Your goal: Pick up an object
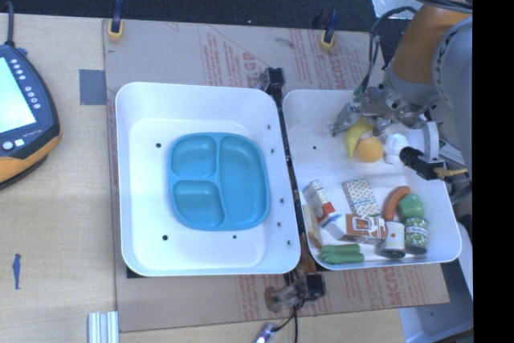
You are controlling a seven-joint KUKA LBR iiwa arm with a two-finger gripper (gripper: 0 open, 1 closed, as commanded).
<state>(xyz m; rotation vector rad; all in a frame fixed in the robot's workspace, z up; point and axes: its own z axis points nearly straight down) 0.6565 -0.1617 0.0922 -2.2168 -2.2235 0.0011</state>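
Observation:
My gripper (354, 119) hangs over the far part of the right bin (317, 104), its fingers spread open. Just below it lies a yellow fruit-shaped item (355, 138), with its upper end at the fingertips; nothing is lifted. An orange ball (369, 150) touches the yellow item on its right, and a white item (394, 146) lies beside that. Nearer the front are a red and white tube (318, 202), a patterned packet (360, 193), an orange box (365, 227), a green pod (340, 255), a red sausage (395, 202) and a green bottle (414, 222).
The left bin (136, 112) holds a blue compartment plate (218, 181). A black clip (274, 79) sits where the bins meet at the back. A control pendant (20, 112) lies on the bench at far left. The arm (430, 44) crosses the right bin's far right corner.

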